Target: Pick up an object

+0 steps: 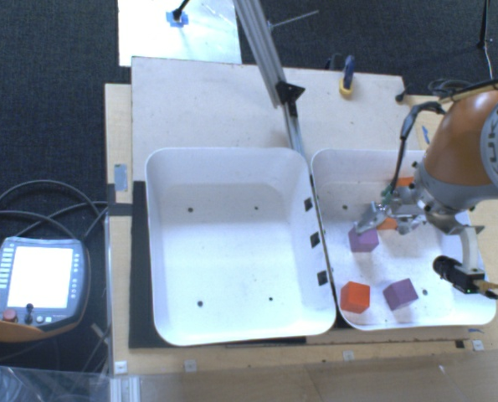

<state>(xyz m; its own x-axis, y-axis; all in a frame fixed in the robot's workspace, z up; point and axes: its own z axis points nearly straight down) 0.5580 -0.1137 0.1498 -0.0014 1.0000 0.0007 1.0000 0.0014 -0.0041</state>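
Where the right bin [483, 312] lies, purple cube [363, 240] just below pincer [381, 219], grip state unclear.

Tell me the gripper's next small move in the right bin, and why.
Probably lower straight down onto the purple cube: the gripper sits just above and beside it, not visibly holding anything. The orange cube and the other purple cube lie farther off.
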